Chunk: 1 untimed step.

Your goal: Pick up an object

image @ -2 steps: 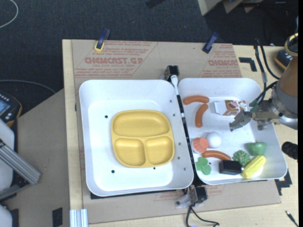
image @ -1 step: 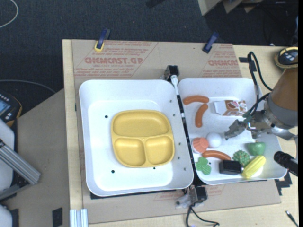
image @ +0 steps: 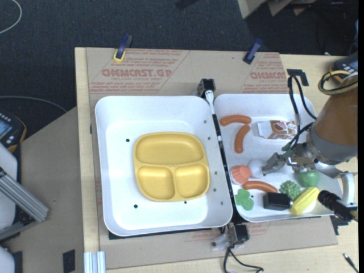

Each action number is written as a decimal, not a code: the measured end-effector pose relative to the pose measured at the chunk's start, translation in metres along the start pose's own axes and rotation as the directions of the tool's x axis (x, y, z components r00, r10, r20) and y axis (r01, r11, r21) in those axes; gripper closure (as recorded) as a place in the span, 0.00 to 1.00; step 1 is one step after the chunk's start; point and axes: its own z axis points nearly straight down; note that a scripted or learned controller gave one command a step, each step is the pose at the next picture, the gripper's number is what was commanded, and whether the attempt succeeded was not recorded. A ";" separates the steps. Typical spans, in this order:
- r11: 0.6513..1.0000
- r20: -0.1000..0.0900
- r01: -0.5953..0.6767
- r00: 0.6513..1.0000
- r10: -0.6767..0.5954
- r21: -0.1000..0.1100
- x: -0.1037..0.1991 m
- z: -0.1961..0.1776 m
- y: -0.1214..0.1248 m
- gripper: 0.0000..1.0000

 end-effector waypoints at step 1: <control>1.000 0.000 -0.001 1.000 0.001 -0.001 0.001 0.050 0.000 0.00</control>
